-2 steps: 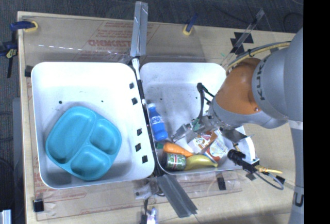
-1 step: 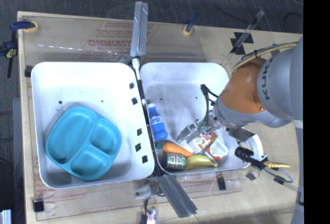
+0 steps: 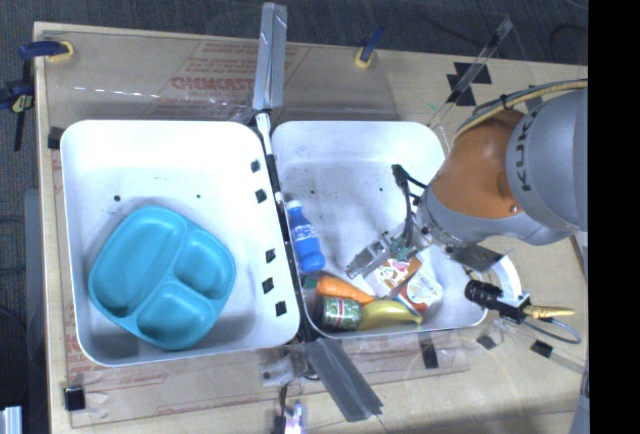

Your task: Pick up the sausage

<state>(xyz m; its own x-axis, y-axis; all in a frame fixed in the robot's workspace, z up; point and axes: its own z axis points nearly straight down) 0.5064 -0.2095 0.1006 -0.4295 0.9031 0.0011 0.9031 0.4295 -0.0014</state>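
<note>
Sausage [image 3: 392, 275], a reddish-brown link in clear wrap, lies ungrasped near the front edge of your right shallow white bin [image 3: 340, 147], the grey two-finger gripper [image 3: 380, 250] just above it, jaw state unreadable, so lift remains.

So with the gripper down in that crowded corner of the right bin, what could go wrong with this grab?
The gripper sits low among the carrot, banana, can and packets, so it may close on or knock the wrong item. No sausage is clearly identifiable there, so the grab may miss.
</note>
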